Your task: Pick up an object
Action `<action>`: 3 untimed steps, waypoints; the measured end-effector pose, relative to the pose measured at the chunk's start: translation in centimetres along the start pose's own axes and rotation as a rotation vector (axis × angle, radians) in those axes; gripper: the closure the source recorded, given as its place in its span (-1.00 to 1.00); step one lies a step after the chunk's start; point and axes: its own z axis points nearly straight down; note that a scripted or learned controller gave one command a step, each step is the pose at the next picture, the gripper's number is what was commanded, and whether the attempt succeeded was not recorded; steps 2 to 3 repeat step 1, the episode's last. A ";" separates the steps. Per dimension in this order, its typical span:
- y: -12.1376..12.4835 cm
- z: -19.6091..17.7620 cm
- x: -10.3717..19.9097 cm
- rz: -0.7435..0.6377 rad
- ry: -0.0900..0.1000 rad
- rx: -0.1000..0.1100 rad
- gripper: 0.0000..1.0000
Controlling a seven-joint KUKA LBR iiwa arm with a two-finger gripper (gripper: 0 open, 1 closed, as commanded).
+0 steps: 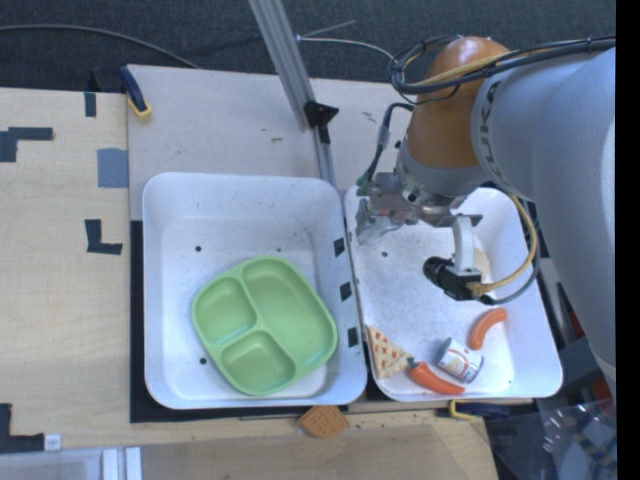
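My gripper (372, 220) hangs low over the far left corner of the right bin (420, 298), close to the wall between the two bins. Nothing shows under it but bare white floor. Along that bin's near edge lie a tan waffle-patterned wedge (385, 350), a red-orange carrot-like piece (436, 378), a small tin can (460, 360) on its side and an orange sausage (487, 326). All of them are well apart from the gripper, towards the front of the bin.
The left bin (175, 218) holds a green divided plate (264, 324) in its near half. A brown biscuit-like piece (322, 421) lies on the bench in front of the bins. A slanted metal pole (290, 58) stands behind them.
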 end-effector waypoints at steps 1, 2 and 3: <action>0.7 -1.4 5.9 -0.001 0.000 -0.002 1.00; 0.7 -1.4 5.9 -0.001 0.000 -0.002 1.00; 0.7 -1.4 5.9 -0.001 0.000 -0.002 1.00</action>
